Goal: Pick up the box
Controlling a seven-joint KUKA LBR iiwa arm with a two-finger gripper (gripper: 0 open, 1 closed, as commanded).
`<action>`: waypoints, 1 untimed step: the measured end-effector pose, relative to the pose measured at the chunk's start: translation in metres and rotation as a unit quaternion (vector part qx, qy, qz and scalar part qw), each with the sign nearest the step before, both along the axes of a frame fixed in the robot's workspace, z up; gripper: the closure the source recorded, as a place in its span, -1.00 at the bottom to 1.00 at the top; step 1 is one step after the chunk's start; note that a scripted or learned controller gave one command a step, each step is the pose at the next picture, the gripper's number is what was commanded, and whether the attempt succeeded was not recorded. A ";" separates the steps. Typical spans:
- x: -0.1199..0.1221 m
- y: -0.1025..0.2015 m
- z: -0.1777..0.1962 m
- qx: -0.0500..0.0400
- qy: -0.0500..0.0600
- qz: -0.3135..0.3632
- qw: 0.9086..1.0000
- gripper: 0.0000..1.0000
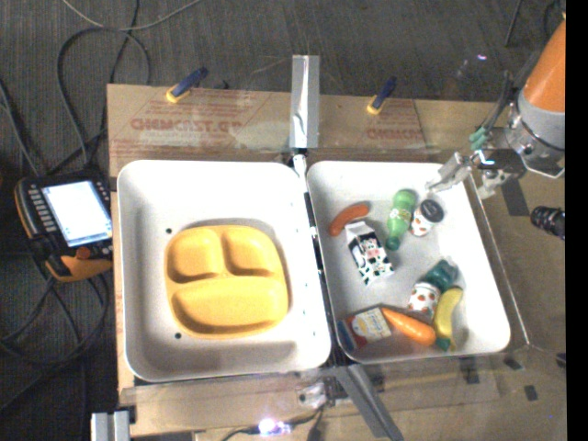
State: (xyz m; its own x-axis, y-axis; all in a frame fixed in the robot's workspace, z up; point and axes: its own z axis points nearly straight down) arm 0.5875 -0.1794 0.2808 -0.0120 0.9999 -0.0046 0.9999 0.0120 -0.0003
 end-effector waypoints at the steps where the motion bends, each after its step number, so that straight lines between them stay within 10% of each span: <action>1: -0.080 -0.022 -0.103 0.000 0.002 -0.445 0.896 -1.00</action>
State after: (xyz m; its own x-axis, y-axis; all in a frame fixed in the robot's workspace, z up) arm 0.5077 -0.2017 0.1778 0.7891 0.6143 -0.0054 0.6143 -0.7891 -0.0039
